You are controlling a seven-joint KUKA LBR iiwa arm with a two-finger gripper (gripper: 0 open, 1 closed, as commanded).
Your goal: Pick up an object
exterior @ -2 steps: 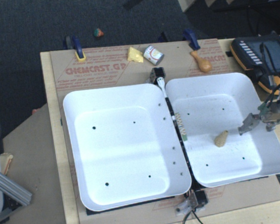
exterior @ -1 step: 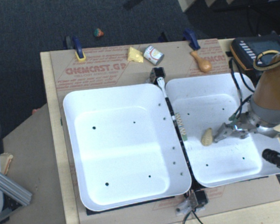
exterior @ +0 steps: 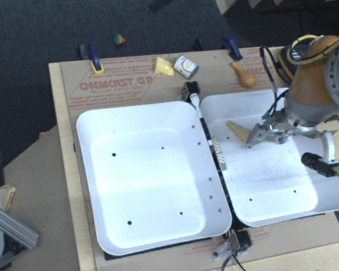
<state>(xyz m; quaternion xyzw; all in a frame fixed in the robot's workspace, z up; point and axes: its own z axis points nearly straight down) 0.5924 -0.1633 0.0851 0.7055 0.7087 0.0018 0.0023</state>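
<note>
Look first at your gripper (exterior: 257,136). It sits low in the right bin (exterior: 273,202), near that bin's top part. Its 2 metal fingers (exterior: 251,139) point to the left and are spread a little, like a small V. Nothing sits between them, so the gripper has hold of nothing.

Just beside the finger tips, up and to the left, lies a tan wedge (exterior: 237,130). It is flat on the white floor of the right bin. The tips look very close to its lower right edge, but you cannot tell if they touch it.

Behind the gripper you see the grey wrist and the orange band (exterior: 312,87) of the arm, coming in from the right side. A black part on a cable (exterior: 318,164) hangs over the right bin, below the wrist.

The left bin (exterior: 101,169) sits right against the right bin. Where the 2 bins meet, a thin strip with green marks (exterior: 219,155) lies along the edge.

Past the bins, on the brown board (exterior: 122,83), you can see a yellow piece (exterior: 163,67), a small white and grey box (exterior: 186,66), and a wooden thing with a round end (exterior: 244,76). There are 2 blue clamps (exterior: 95,58) at the top edge of the board.
</note>
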